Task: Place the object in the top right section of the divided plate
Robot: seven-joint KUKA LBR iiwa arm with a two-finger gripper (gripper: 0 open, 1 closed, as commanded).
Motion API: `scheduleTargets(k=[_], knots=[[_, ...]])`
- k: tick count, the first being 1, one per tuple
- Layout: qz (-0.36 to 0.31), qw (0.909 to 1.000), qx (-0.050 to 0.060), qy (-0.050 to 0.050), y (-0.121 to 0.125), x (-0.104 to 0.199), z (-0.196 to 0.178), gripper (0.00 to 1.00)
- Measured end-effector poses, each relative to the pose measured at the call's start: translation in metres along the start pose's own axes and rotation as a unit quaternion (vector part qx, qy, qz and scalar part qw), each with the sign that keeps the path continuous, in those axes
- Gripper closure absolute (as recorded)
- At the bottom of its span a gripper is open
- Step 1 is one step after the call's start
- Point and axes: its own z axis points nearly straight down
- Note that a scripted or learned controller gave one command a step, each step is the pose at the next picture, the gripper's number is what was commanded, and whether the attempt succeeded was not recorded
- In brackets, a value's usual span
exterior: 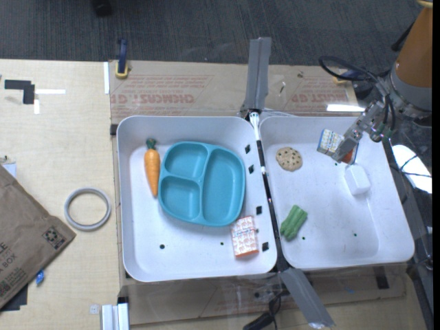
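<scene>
The gripper (348, 145) hangs over the top of the right bin (385, 249). Its fingers are clamped on a small packet (329, 141), whitish w/ blue and grey print, held up off the bin floor. The blue plate (203, 182) sits in the left bin (134, 246); it has 3 sections. An orange carrot (151, 168) w/ a green top lies just left of the plate. A cookie (289, 159), a white block (357, 180) & a green veg (293, 221) lie in the right bin.
</scene>
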Motion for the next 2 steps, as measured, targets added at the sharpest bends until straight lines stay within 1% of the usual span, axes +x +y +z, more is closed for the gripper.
scheduleTargets(k=[1,2], knots=[[-0.126,0.9920,-0.001,-0.001,0.012,-0.021,-0.030,1.00],[-0.250,0.9683,-0.001,-0.001,0.031,-0.066,-0.047,1.00]])
